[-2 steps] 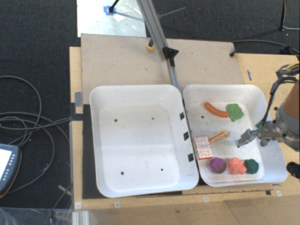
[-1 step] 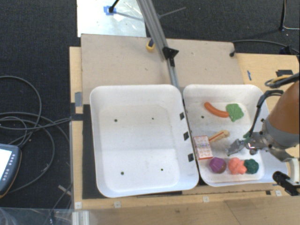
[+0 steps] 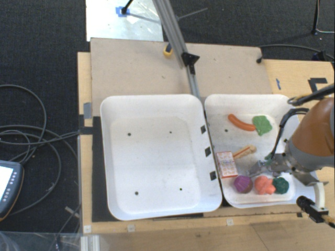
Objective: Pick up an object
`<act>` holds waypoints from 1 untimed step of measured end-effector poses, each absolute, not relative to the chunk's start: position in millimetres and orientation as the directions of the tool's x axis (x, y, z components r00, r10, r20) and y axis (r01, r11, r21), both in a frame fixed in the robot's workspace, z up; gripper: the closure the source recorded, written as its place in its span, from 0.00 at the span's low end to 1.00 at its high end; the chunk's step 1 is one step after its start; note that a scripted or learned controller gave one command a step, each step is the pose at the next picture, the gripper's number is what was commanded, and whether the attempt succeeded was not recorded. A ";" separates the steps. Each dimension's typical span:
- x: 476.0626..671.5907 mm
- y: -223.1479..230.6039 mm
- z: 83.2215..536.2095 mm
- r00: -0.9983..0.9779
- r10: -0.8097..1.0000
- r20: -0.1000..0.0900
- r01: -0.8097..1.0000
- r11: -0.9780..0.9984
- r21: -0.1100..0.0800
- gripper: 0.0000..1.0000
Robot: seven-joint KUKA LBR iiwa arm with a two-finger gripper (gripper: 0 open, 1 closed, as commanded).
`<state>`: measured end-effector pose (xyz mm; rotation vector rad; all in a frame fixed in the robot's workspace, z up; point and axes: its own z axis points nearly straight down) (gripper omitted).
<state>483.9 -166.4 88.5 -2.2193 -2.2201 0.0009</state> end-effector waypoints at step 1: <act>485.3 -167.2 101.1 0.000 1.000 0.000 1.000 0.000 0.003 1.00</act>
